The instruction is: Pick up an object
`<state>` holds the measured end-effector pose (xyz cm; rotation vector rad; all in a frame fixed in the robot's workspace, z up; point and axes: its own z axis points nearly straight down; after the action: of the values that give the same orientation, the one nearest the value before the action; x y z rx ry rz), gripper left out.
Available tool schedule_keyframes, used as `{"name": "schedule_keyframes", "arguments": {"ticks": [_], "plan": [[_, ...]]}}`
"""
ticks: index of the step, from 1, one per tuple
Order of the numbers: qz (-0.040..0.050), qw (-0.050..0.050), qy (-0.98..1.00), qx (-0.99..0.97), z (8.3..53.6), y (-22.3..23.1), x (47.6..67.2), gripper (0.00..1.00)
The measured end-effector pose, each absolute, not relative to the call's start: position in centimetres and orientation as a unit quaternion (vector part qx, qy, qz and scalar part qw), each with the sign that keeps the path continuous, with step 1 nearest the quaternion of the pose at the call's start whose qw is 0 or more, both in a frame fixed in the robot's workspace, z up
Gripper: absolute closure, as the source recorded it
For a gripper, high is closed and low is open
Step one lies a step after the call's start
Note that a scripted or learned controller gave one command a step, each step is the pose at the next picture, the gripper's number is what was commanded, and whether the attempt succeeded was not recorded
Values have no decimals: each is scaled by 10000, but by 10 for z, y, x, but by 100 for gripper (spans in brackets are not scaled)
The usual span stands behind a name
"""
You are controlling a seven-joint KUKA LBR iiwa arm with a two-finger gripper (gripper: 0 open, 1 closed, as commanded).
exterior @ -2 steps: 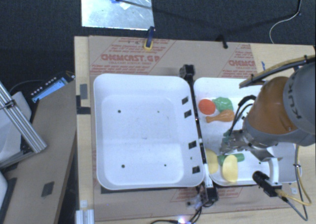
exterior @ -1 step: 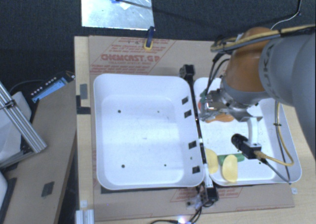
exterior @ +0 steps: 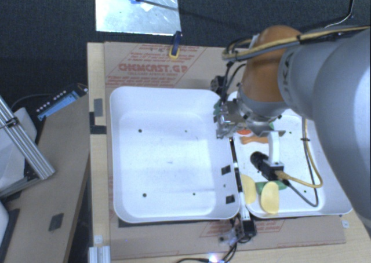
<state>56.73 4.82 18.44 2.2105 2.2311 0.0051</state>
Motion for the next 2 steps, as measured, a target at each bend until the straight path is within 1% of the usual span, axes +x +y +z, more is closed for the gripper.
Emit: {"name": "schedule_keyframes", "arguments": {"ticks": [1, 2], "plan": [[37, 19, 7107, 7035, 203, 109, 620, 100], [19, -6, 7107, 7035, 168, 183, 653, 100]]}}
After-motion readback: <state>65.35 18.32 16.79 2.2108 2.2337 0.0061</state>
